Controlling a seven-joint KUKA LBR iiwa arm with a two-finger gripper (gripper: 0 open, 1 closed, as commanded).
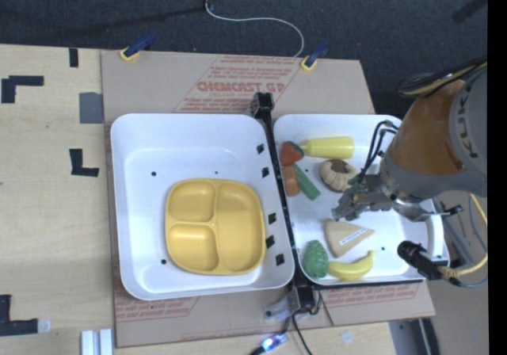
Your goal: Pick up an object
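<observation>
Tool sits low in the right bin, just above the cheese wedge; finger state can't be told, nothing visibly held. Same bin: corn at top, bread piece below it, carrot and red piece by the left wall, banana and green item at the bottom. Left bin holds a yellow tray.

Two bins side by side on the surface. In the left bin, a divided plate. In the right bin, corn at the back, cheese wedge mid-bin, banana and broccoli in front.
</observation>
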